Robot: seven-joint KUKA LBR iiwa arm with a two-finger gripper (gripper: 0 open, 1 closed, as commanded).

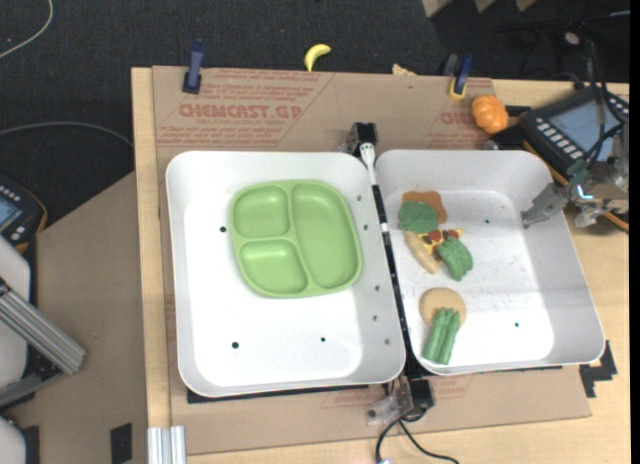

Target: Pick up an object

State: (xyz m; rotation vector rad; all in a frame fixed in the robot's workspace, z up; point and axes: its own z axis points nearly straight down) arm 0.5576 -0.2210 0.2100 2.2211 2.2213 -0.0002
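The right white bin holds several toy foods along its left side. A green leafy piece lies on a brown piece. Below them are a tan wedge with red bits and a green broccoli-like piece. Nearer the front, a tan round piece touches a green asparagus bundle. My gripper hangs at the bin's far right rim, well apart from all the foods, with nothing seen in it.
The left bin carries a green divided plate. Outside the bins, an orange toy and a yellow banana lie at the back of the bench. Blue clamps hold the cardboard.
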